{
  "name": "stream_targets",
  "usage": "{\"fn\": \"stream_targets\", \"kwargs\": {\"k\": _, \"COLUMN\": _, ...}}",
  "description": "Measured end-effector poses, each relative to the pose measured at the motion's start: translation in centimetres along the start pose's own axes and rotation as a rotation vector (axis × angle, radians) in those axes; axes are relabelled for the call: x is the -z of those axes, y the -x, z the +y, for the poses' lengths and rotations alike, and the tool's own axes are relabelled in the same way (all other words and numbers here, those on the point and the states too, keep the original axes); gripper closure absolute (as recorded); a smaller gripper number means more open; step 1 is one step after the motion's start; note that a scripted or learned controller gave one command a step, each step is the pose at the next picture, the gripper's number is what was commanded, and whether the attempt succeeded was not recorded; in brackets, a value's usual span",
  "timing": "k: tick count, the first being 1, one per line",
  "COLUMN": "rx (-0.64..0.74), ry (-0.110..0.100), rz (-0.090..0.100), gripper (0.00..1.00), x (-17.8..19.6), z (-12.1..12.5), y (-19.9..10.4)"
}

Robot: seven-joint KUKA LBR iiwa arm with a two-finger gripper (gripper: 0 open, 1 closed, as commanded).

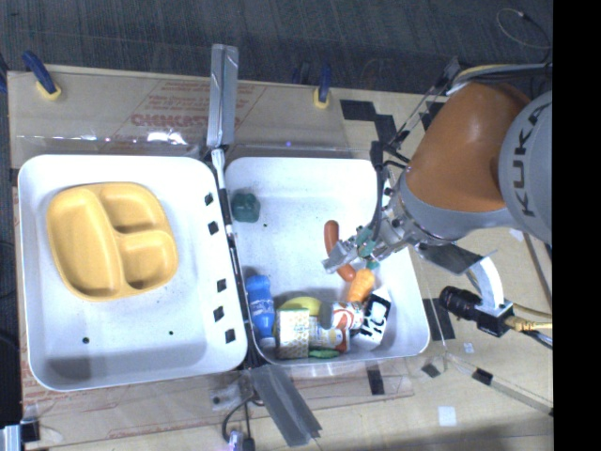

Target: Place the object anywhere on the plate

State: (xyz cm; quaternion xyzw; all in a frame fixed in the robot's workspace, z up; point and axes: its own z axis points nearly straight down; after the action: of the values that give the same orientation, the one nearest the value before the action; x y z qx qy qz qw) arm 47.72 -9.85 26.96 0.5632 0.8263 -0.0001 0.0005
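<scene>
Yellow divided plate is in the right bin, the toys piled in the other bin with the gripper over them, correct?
Not quite: the camera view shows the yellow divided plate in the left bin. The toys lie in the right bin, with the gripper over them.

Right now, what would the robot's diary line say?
arm: over right bin | gripper: low beside orange toys | plate: yellow, left bin | object on plate: none

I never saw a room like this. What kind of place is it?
Probably a robot lab or test bench, not a kitchen. A big KUKA arm reaches over two white bins. One bin has a yellow plate; the other holds a pile of toy food and small packages. Clamps and tape hold things down.
</scene>
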Motion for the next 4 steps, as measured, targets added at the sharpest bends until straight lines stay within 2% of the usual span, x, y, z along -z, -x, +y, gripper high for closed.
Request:
{"fn": "stream_targets", "kwargs": {"k": 1, "rx": 0.13, "ry": -0.004, "rz": 0.003, "gripper": 1.0, "x": -7.9, "z": 4.8, "y": -7.3}}
{"fn": "stream_targets", "kwargs": {"k": 2, "rx": 0.324, "ry": -0.002, "rz": 0.001, "gripper": 1.0, "x": -7.8, "z": 8.5, "y": -16.4}}
{"fn": "stream_targets", "kwargs": {"k": 3, "rx": 0.312, "ry": -0.001, "rz": 0.001, "gripper": 1.0, "x": -4.2, "z": 18.6, "y": -17.5}}
{"fn": "stream_targets", "kwargs": {"k": 4, "rx": 0.313, "ry": -0.001, "rz": 0.001, "gripper": 0.0, "x": -4.2, "z": 18.6, "y": -17.5}}
